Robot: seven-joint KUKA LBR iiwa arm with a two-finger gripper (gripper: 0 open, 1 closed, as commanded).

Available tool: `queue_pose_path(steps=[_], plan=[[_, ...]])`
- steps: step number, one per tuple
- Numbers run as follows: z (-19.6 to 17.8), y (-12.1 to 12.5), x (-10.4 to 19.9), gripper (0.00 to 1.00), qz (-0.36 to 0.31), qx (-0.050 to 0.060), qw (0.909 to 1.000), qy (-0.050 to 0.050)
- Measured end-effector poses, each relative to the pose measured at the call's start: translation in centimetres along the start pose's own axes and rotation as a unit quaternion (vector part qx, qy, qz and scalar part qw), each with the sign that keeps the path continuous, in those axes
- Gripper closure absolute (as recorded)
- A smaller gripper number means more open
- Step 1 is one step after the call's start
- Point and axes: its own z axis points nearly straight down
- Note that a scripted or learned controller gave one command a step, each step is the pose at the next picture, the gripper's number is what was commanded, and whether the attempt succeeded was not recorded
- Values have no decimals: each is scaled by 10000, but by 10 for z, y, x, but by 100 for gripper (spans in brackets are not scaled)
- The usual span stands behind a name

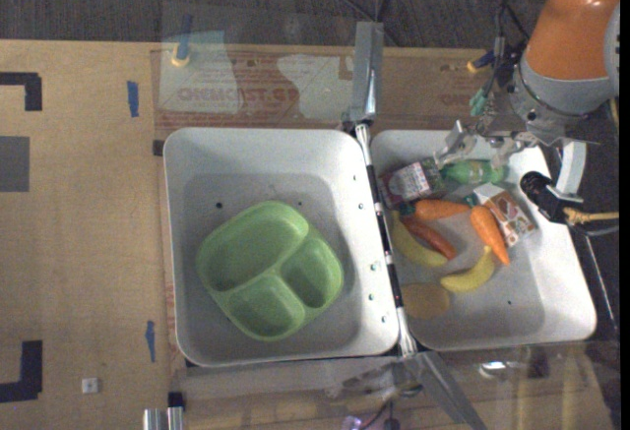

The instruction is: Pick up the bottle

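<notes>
White plastic forms both shallow bins, each a rounded square with smooth, slightly glossy walls, set side by side on a tan cardboard-coloured bench (79, 251). The left bin (197, 162) holds a single light green divided plate (269, 268), moulded into three compartments with soft, rounded edges, lying tilted toward the bin's lower middle.

The right bin (551, 310) holds a cluster of toy foods in its upper left part. Two orange carrots, one (440, 209) lying nearly level and the other (489, 233) slanting down to the right, sit beside a red pepper-like piece (429, 236). A yellow banana (471, 274) curves below them, another pale yellow curved piece (413, 247) lies along the left wall, and a round tan item (426, 299) rests near the front. A small printed carton (513, 215) lies by the second carrot.

The bottle (448, 174) lies on its side near the back wall of the right bin, its body translucent green with a printed label wrapped around the left end, just above the carrots.

The gripper (479, 145), metallic grey below the arm's orange band, hangs directly over the bottle's green end. Whether its jaws are apart or together cannot be told from this slanted view.
</notes>
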Motion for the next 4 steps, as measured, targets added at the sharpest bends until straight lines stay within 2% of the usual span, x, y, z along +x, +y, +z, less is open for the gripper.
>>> queue_pose_path(steps=[1, 2, 3, 4], plan=[[137, 26, -38, 0, 441, -24, 9990, -7], [127, 26, -40, 100, 463, -32, 9989, -4], [-1, 52, 48, 100, 326, -15, 9995, -6], [61, 21, 93, 100, -48, -3, 10000, -2]])
